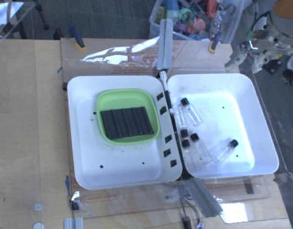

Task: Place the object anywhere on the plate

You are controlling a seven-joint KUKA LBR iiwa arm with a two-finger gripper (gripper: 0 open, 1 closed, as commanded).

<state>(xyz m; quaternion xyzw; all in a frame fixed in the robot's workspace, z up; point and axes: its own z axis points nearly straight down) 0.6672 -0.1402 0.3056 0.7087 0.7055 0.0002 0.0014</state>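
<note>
Camera view, looking down at a slant: you have 2 shallow white bins side by side on the wooden bench. The left bin (pixel 84 171) carries a light green plate (pixel 128 116), roughly square with rounded corners, sitting in the bin's upper middle. A dark ribbed slab (pixel 126 122) lies inside the plate and covers most of its floor.

The right bin (pixel 261 128) holds the task's objects: several clear vials with black caps. 1 vial (pixel 190 110) lies near the bin's upper left, cap toward the top. 2 more vials (pixel 186 138) lie just beside the divider between the bins, their caps close together. Another vial (pixel 223 150) lies tilted lower in the bin, its black cap pointing up and to the right, well apart from the plate. All of them rest on the floor of the right bin; none is on the plate.

The arm's gripper (pixel 258 51) sits at the upper right, above and beyond the far rim of the right bin, with the orange band just showing at the frame's top edge. You cannot tell how its fingers stand from this angle, as the metal parts blur together there. It is well apart from every vial.

Behind the bins, a clear tub (pixel 199 8) of colourful items stands at the top of the frame, and a sheet of shiny clear plastic (pixel 120 56) lies on the bench behind the left bin.
</note>
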